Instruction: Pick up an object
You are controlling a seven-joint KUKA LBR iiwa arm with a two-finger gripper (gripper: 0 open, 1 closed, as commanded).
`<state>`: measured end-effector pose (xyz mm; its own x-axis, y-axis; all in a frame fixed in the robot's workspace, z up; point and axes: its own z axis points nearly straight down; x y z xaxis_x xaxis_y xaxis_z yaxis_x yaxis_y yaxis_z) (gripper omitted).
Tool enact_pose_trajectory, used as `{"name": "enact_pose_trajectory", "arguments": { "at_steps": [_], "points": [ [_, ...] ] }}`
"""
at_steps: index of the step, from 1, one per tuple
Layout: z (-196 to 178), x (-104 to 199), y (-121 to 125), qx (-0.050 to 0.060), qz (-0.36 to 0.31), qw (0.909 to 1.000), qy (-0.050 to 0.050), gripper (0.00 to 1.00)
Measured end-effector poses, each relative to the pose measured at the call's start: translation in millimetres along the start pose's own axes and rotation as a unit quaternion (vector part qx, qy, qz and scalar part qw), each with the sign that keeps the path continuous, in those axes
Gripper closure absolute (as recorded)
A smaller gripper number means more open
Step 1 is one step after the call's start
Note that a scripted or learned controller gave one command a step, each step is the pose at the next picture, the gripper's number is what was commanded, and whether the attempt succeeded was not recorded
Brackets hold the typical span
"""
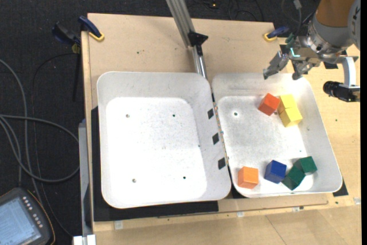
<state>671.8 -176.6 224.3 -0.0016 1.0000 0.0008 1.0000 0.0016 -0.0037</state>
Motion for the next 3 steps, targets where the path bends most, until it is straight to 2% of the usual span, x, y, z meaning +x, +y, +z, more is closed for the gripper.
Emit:
{"name": "enact_pose_trajectory", "arguments": {
  "at_steps": [1,3],
  "points": [
    [-2,0,1,-0.002,-0.001,1.0,-0.001,0.0],
    [123,6,4,0.0,-0.001,1.0,0.0,0.0]
  ]
}}
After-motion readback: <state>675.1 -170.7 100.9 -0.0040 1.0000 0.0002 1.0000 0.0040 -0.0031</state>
